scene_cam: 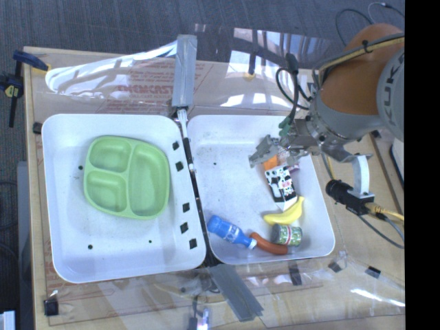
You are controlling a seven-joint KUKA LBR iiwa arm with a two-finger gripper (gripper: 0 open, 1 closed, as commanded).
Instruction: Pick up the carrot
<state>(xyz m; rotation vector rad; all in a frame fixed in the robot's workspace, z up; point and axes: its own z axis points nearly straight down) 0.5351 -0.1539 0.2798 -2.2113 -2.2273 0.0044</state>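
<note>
In the right bin, a small orange piece that looks like the carrot lies near the right wall, mostly covered. My gripper is lowered right over it, its grey tip touching or just above the orange piece. The arm comes in from the right, its orange band above the bin's far right corner. Whether the carrot is gripped cannot be told from this view.
Just below the carrot lies a black-and-white carton, then a banana, a green can, a red-orange sausage-like item and a blue bottle. The left bin holds a green divided plate. Cables hang right of the bin.
</note>
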